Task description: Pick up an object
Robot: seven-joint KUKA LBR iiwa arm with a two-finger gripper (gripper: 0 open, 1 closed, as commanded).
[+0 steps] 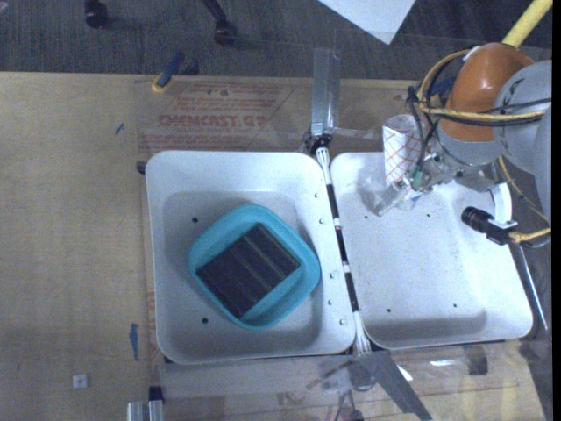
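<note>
Care is needed as the cup (401,152) — seemingly pinched by the gripper (412,181), though grip cannot be told — is raised straight above the right bin (438,296).

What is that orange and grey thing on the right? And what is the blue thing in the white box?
That is a robot arm. A computer moves it, and its job is to pick something up. The picture comes from one camera fixed above the bench, looking down at a slant. On the bench sit two shallow white bins side by side. In the left bin lies a blue dish with a dark ridged square inside it. The arm reaches over the right bin from the right. Near its hand is a white cup with a red criss-cross pattern. I cannot tell whether the hand is gripping it.
</note>
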